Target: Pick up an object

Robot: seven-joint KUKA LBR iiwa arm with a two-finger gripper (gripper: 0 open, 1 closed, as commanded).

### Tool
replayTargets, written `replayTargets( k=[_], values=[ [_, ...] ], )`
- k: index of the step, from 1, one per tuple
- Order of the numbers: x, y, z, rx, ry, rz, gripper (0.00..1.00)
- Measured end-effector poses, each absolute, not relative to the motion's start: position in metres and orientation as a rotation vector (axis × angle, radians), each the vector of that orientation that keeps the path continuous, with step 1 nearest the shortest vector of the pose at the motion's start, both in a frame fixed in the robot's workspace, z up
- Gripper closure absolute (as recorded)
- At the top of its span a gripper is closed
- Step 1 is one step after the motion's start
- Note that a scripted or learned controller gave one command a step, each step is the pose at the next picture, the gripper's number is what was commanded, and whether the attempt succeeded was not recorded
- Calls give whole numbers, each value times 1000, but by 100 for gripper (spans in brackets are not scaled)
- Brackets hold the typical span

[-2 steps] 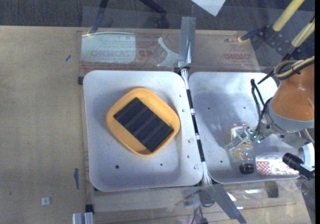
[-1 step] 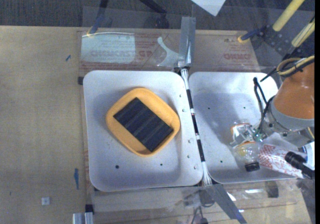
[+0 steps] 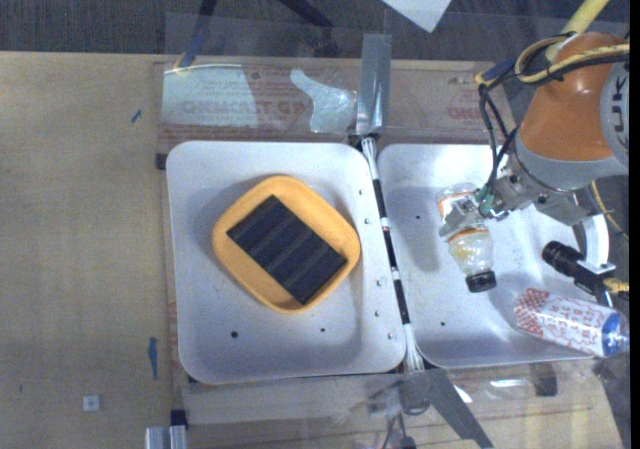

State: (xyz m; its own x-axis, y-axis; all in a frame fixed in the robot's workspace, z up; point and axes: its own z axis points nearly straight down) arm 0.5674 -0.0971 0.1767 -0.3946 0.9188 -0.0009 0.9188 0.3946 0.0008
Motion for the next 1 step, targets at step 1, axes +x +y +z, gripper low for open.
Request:
replayTargets(
  k=[1],
  values=[
    [560,-88,184,1794,2580,-1,100]
  ],
)
